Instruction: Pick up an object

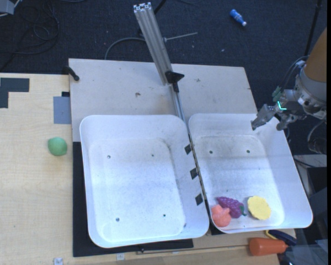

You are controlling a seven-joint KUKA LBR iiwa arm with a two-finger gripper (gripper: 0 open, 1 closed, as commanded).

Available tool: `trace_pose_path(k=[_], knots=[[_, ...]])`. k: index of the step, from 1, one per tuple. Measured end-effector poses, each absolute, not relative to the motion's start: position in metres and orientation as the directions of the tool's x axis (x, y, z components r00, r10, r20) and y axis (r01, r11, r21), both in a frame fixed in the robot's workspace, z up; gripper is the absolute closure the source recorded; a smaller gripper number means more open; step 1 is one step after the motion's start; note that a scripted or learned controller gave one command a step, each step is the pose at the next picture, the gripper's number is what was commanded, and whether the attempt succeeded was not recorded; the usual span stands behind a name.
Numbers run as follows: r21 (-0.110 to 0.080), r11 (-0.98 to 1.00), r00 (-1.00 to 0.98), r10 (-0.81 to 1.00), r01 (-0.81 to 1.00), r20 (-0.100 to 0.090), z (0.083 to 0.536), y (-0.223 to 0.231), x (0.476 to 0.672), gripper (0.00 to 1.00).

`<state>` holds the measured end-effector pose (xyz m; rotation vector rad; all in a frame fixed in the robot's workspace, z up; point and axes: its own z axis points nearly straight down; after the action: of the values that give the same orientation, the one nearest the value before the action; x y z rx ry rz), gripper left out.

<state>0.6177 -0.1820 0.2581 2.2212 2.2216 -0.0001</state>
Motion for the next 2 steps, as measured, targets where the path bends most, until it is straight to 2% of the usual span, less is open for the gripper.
trace_pose_path(k=[1, 2], knots=[[0.000, 0.000, 0.000, 1.000, 1.000, 0.000, 0.258, -0.182, 0.618, 0.00], [-0.004, 0.002, -0.001, 1.000, 1.000, 0.001, 0.215, -0.177, 0.620, 0.00]])
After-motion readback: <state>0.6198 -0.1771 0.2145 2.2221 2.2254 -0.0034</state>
